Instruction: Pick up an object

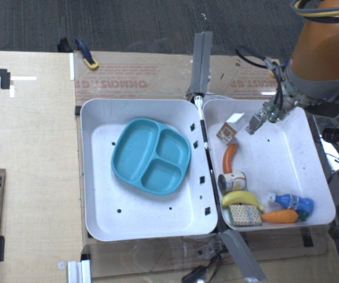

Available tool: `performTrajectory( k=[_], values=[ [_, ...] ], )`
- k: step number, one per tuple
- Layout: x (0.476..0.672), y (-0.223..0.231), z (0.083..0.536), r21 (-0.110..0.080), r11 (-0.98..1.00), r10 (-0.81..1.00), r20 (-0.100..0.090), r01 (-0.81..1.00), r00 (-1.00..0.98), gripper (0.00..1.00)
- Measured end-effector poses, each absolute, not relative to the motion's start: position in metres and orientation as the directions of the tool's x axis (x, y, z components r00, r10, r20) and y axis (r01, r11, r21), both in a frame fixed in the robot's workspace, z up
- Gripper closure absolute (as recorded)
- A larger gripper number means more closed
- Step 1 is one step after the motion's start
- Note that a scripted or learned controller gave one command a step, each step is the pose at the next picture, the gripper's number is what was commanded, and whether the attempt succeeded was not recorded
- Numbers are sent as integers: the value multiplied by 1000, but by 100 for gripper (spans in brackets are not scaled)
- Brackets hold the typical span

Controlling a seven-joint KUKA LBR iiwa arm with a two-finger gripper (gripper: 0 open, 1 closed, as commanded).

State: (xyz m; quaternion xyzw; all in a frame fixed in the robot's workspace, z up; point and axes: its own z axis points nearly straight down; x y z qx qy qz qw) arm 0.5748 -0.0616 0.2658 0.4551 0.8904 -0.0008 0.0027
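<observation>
Gripper (256, 124) hovers over upper part of right bin (310, 158), upper right of frame; finger state cannot be told. Objects lie apart at bin's left and bottom: sausage (229, 157), can (233, 181), banana (242, 198), carrot (280, 216).

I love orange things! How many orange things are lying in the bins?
2. An orange sausage lies near the right bin's left wall, and an orange carrot lies at its front edge, beside the blue bottle.
</observation>
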Motion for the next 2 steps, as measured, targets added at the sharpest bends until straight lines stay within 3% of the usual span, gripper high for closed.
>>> performTrajectory(
  k=[1,2],
  values=[
    [575,-62,266,1,586,811,-5,811,-586,0],
    [578,-155,92,1,587,810,-2,810,-587,0]
  ],
)
